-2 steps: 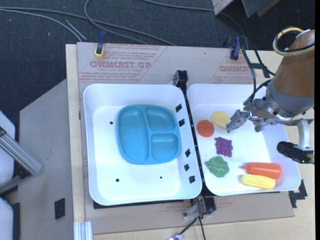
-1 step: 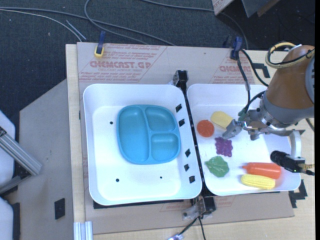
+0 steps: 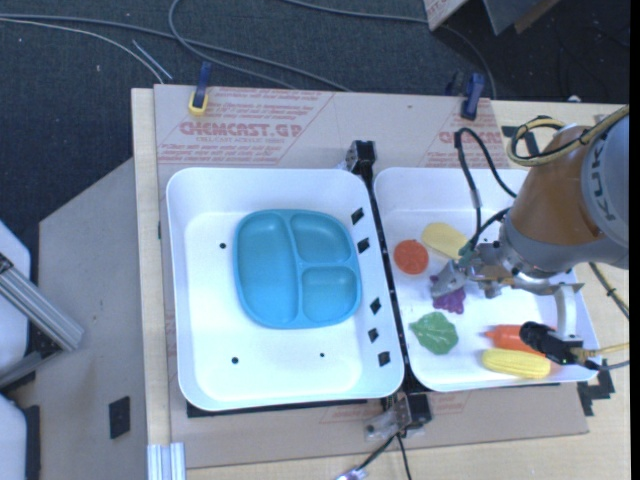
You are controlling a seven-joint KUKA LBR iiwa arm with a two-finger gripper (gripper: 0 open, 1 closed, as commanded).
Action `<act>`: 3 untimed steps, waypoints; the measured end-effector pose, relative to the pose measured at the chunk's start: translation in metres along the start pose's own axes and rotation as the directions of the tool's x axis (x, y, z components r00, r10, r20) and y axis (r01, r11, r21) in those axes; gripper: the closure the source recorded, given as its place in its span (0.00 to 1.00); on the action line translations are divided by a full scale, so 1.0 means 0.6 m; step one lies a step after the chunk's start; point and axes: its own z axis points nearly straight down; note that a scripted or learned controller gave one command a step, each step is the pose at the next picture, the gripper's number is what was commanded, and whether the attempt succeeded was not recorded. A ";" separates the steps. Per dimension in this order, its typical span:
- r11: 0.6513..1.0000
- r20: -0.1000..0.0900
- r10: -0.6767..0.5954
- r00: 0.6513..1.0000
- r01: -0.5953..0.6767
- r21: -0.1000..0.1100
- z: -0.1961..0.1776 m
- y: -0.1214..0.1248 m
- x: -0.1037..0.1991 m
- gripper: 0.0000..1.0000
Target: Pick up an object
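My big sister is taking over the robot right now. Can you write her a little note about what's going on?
Gripper: low in the right bin, right over the purple toy; its grip can't be made out, so don't count anything as held.
Also in the right bin: orange-red ball, yellow piece, green toy, carrot, corn cob.
Left bin: blue divided plate.
Done: arm is down among the toys.
Left: grab one and lift it.

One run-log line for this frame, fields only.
arm: over right bin | claw: low at purple toy | nearby: orange ball, green toy | lift: not seen | left bin: blue tray
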 end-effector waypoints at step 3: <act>1.000 0.004 -0.001 1.000 0.001 -0.011 -0.071 0.001 -0.002 1.00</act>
